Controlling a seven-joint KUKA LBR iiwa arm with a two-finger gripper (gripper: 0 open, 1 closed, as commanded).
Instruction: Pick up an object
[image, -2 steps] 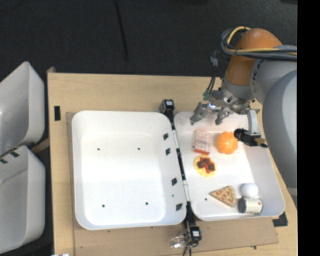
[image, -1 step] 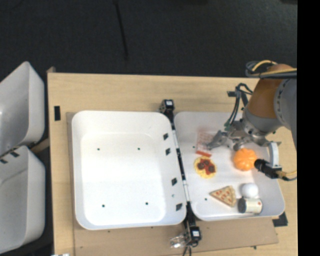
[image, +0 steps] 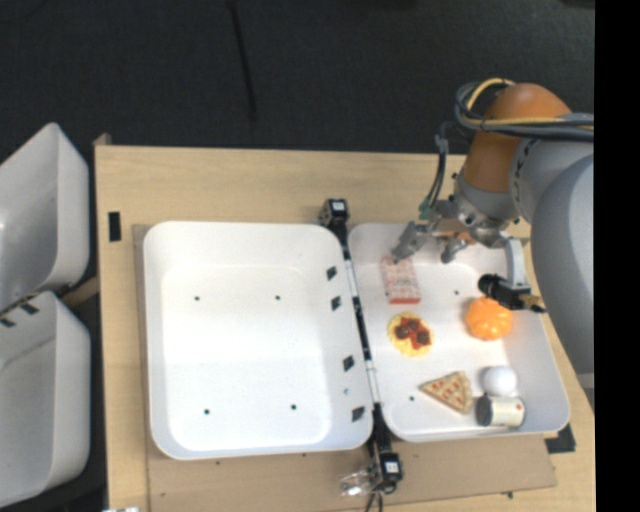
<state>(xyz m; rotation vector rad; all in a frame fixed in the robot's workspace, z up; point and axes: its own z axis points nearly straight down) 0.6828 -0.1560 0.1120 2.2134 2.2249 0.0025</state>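
Jaws spread apart mark the gripper, which hangs over the far end of the right bin with nothing between its two fingers. One finger slants down toward the bin's far left corner, its tip just above a pink-and-white packet that lies flat on the bin floor; the other finger sits to the right, well clear of the packet. Nearer the camera lies a small round tart with red filling on a yellow base. An orange fruit sits to its right, close to the bin's right wall. Toward the near edge are a pizza slice, a white ball and a small white cup lying on its side (the ball and cup look to be touching). The left bin lies beside it on the tabletop, and the arm reaches in from the right.
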